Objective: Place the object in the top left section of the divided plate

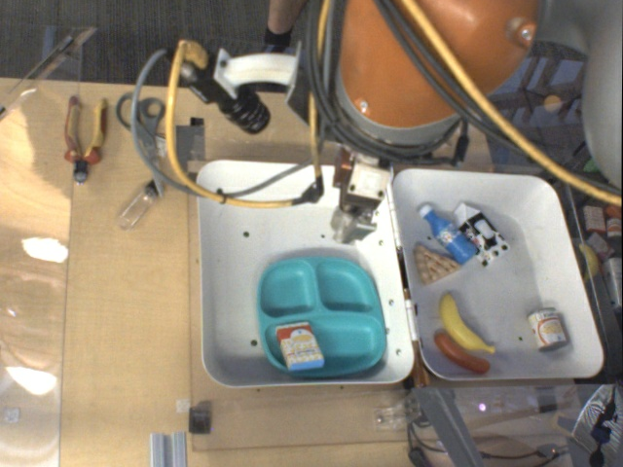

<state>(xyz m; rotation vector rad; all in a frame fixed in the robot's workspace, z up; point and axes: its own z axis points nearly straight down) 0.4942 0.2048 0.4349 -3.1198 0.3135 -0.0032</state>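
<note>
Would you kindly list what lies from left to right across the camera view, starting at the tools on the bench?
Red-handled pliers → small carton on the teal divided plate → gripper → blue bottle → small can.

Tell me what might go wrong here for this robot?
A small carton already lies in the teal divided plate's large bottom section, not the top left one, so it may be misplaced. The gripper hangs above the plate's upper rim; coming down there, it could nudge the plate. Yellow cables trail across the left bin and might snag.
</note>
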